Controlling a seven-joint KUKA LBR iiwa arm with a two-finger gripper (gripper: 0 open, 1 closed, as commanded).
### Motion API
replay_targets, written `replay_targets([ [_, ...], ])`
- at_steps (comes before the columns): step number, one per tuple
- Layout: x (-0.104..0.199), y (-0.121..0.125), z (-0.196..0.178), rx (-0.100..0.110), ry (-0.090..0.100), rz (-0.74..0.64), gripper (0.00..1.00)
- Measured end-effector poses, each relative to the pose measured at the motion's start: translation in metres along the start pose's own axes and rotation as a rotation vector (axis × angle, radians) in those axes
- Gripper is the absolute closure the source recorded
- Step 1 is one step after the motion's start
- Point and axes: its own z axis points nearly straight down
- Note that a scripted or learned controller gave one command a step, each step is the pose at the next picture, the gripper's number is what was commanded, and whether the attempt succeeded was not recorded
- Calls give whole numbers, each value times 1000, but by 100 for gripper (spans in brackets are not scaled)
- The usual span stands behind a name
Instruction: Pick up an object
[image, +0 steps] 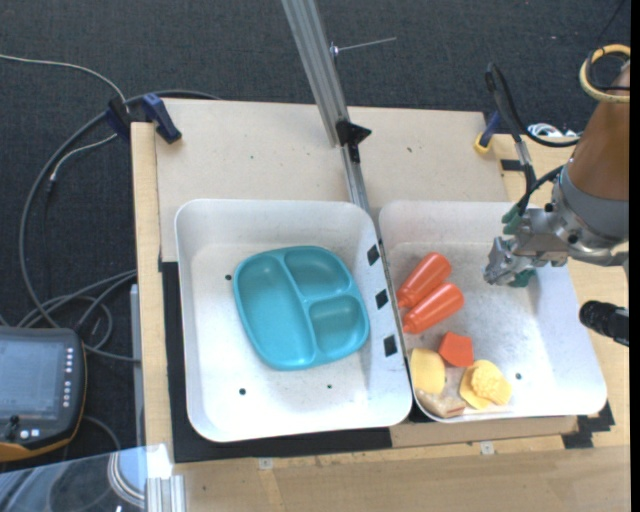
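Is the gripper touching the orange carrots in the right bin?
Apart. The camera view shows bare white bin floor between the gripper and the orange carrots.

Dark carpet floor, wooden bench, cables

A single fixed camera looks down at a slant on the counter, far enough off to take in both bins. The left bin lies toward nine o'clock, the right bin toward three o'clock.
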Motion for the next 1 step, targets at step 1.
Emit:
replay_targets([
  [1,46,25,21,4,1,1,100],
])
